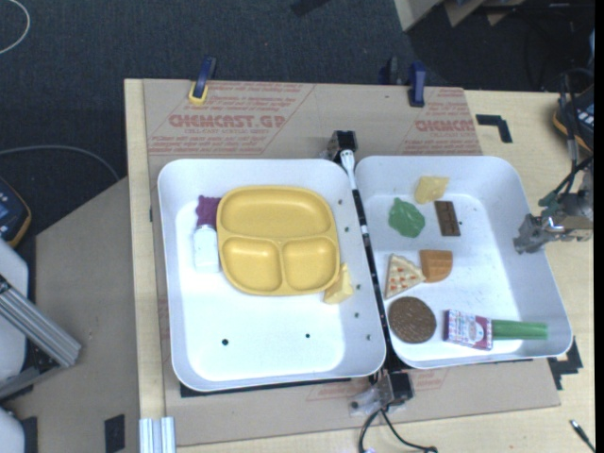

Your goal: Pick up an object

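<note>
The left bin (189,347) holds a yellow divided plate (278,239), with a small white bottle (205,249) and a purple piece (207,209) tucked against its left edge and a pale yellow scrap (339,288) at its lower right corner. The plate looks rigid and smooth and too broad for a two-finger grip except at its rim.

The right bin (510,182) offers easier picks. From its left side: a green lump (407,218), a pizza-slice toy (404,275) and a round brown cookie (412,318). Further right lie a pale yellow chunk (431,189), a dark brown bar (447,218) and an orange block (436,264), the block touching the pizza slice. Near the front wall lies a tube (475,330) with a green cap end (517,328).

These look like light plastic play food, stiff and somewhat slippery. The flat cookie and pizza slice give little to pinch; the orange block and green lump stand higher and probably suit a grip across their narrow sides. The tube could roll, so I would take it across its body.

The gripper (538,233) sits at the right bin's right wall, well to the right of all these pieces, with nothing between it and the wall. The orange block and dark bar lie to its left, the tube below and left. Whether it is parted or closed, I cannot tell.
</note>
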Motion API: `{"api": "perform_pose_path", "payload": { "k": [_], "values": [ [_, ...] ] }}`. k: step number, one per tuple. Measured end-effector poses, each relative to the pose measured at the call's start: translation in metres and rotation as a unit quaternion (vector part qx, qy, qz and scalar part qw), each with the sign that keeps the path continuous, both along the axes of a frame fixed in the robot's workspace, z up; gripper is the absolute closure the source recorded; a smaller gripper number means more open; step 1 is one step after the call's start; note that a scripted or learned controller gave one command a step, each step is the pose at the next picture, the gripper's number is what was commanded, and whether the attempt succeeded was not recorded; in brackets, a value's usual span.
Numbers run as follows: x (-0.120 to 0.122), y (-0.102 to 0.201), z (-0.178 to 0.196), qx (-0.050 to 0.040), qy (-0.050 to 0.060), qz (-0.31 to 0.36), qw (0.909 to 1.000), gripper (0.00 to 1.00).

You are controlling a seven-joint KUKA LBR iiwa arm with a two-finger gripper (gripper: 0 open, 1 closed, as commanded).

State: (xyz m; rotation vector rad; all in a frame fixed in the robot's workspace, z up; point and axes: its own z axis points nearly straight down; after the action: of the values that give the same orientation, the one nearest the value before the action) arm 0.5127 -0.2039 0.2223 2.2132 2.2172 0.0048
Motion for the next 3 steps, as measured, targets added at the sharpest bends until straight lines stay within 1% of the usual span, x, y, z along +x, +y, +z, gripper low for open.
{"api": "perform_pose_path", "payload": {
  "k": [1, 2, 3],
  "values": [
    [0.025, 0.045, -0.01, 0.0017, 0.002, 0.002, 1.0, 1.0],
    [0.044, 0.096, -0.015, 0.0022, 0.003, 0.002, 1.0, 1.0],
    [0.07, 0.154, -0.007, 0.0028, 0.002, 0.003, 1.0, 1.0]
  ]
}}
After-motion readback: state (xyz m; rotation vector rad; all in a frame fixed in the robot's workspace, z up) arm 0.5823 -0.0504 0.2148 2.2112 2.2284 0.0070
